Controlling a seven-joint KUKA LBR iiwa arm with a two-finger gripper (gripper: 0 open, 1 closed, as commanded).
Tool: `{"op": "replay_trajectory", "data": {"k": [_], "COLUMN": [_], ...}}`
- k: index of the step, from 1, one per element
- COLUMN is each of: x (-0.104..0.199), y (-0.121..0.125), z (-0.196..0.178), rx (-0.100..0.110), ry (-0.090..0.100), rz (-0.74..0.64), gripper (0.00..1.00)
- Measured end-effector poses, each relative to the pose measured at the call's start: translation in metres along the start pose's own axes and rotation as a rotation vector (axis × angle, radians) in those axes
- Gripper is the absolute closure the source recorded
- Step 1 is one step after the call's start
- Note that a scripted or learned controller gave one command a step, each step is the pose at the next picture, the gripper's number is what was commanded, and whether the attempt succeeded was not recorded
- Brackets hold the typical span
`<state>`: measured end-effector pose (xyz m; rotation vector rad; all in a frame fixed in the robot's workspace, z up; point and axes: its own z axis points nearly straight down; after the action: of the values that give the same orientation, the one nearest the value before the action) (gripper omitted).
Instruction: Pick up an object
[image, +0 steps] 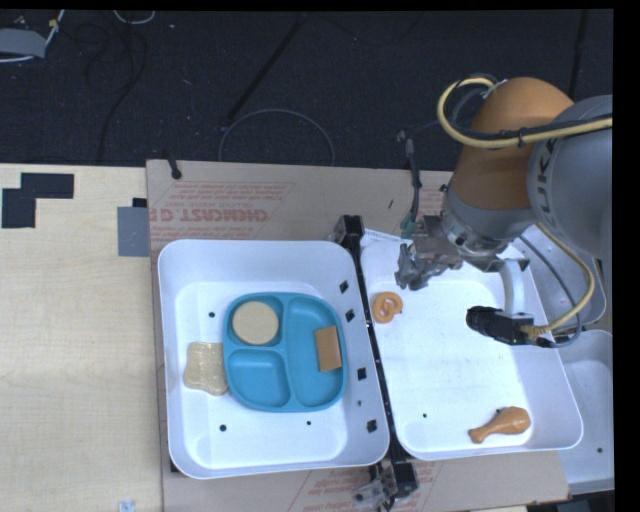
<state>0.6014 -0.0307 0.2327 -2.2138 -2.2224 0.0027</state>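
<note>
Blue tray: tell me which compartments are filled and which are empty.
Partly filled. The blue tray holds a round cracker in its upper-left compartment and a brown slice in its right one; the lower-left compartment is empty.

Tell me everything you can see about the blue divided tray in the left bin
The blue divided plastic tray lies flat in the left white bin, with rounded corners and three compartments. A round tan disc sits in its upper left compartment, a brown rectangular slice in the right one. A pale yellow piece touches its left edge.
</note>
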Motion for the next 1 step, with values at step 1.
{"op": "replay_trajectory", "data": {"k": [1], "x": [0.0413], "y": [-0.0092], "z": [0.0069], "rx": [0.001], "ry": [-0.001], "rz": [0.002], "gripper": [1.00]}}
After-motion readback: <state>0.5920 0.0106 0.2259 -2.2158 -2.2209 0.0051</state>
